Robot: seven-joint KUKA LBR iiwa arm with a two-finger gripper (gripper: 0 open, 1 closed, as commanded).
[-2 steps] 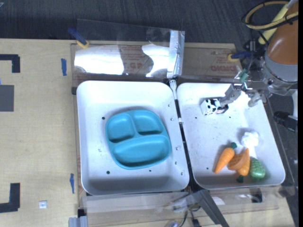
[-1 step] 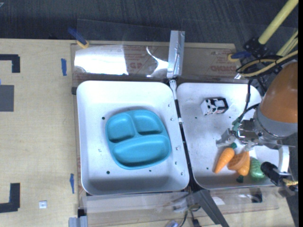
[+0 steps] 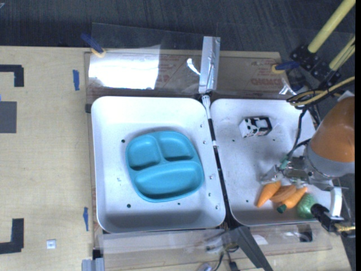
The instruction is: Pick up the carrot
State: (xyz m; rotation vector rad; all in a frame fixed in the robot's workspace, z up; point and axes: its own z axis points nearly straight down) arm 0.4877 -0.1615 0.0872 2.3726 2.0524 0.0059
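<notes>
Blue divided plate (image 3: 164, 165) glossy smooth plastic; white bin (image 3: 107, 151) around it matt plastic; bench (image 3: 45, 151) left of it pale wood.

— What sort of place is this?

— A robotics lab, a test bench by the look of it. Two shallow white bins (image 3: 148, 109) sit side by side at the frame's centre, fixed to a pale wooden bench (image 3: 42, 151) with a metal clamp (image 3: 209, 64) between them at the top.

— Anything else?

— Blue tape marks (image 3: 75, 79) and black squared markers (image 3: 13, 75) on the board at left, yellow rods (image 3: 333, 18) and loose cables (image 3: 316, 92) at upper right, and the grey arm with its orange band (image 3: 337, 137) at the right edge. Dark carpet (image 3: 141, 4) runs along the top.
</notes>
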